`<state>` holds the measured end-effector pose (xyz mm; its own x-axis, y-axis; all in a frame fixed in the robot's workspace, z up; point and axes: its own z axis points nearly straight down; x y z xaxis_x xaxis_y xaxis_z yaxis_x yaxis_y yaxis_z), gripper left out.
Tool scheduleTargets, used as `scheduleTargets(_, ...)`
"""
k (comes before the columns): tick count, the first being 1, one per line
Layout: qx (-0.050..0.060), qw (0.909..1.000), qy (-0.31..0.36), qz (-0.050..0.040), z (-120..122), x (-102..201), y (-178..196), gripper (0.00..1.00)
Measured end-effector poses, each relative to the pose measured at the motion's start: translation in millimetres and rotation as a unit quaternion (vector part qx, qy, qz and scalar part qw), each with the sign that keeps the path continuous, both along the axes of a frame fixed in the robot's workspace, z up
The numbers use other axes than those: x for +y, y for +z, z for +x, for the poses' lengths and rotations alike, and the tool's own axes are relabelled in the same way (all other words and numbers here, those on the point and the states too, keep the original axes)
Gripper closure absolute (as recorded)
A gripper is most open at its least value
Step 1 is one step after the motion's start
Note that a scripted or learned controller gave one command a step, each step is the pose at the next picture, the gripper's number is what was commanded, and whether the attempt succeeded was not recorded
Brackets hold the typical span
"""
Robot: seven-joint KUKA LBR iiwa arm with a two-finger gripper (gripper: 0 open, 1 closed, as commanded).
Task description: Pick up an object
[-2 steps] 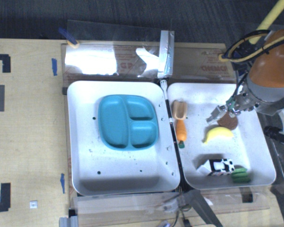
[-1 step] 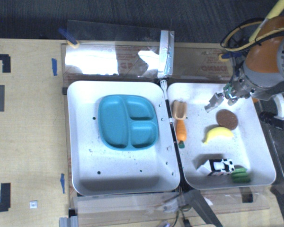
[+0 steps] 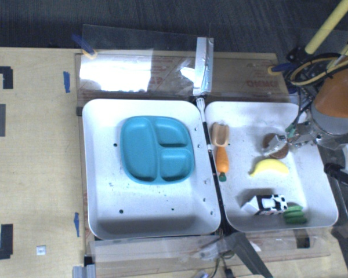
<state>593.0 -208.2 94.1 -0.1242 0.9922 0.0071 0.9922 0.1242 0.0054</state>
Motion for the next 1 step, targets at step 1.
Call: scheduleTargets(1,-0.002,1.0000,0.001,-0.0027,0.9,-1.4,10.8,1.00)
